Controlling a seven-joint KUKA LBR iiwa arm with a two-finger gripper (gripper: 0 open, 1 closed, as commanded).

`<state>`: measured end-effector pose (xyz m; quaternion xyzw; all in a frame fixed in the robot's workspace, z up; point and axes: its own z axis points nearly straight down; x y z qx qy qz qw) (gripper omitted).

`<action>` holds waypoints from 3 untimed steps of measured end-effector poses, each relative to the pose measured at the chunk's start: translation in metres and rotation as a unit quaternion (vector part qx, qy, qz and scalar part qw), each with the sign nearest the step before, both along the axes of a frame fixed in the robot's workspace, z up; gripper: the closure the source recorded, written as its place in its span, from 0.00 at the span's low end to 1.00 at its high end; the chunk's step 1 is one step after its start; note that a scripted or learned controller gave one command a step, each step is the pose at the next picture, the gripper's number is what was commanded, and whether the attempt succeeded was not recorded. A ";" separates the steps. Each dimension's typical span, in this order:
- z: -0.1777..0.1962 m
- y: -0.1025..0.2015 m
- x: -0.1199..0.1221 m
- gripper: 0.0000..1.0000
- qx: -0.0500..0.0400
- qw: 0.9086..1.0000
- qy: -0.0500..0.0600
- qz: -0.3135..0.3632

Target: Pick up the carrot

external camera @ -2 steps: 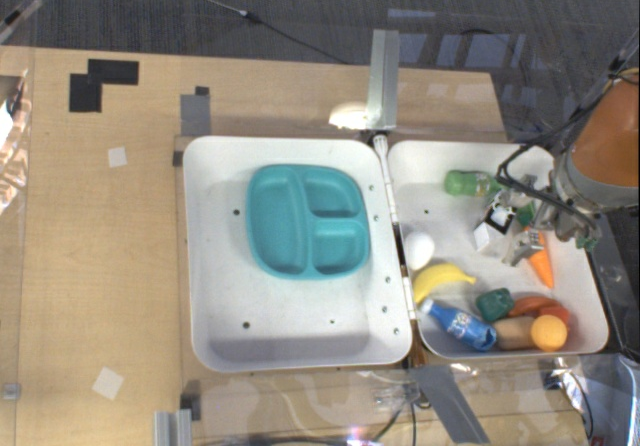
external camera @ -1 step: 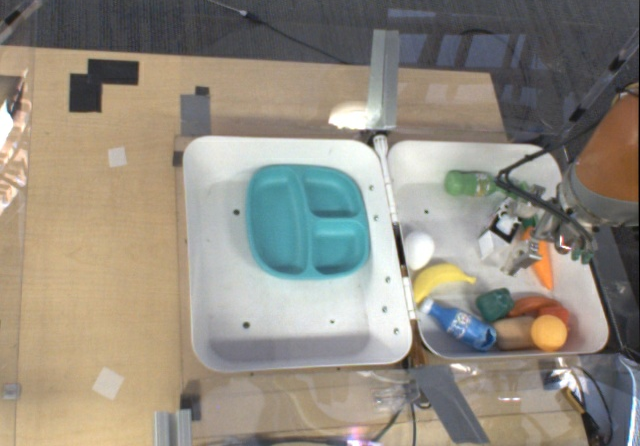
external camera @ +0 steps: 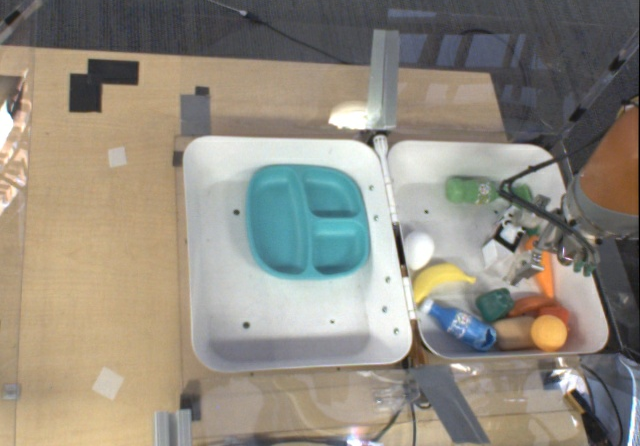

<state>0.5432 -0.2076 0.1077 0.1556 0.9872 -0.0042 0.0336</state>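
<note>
Crowding right bin [external camera: 440,172]: carrot [external camera: 546,277], banana [external camera: 441,281]

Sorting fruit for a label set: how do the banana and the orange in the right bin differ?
The banana is yellow, long and curved; the orange is orange and round. The banana lies near the bin's left wall beside a white egg; the orange sits in the near right corner. Both lie in the right bin.
</note>
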 end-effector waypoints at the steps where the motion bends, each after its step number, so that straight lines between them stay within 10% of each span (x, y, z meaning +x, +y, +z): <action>1: 0.000 0.001 -0.009 0.00 0.002 1.000 -0.001 -0.029; 3: -0.001 0.023 -0.036 0.00 0.007 0.988 -0.006 -0.153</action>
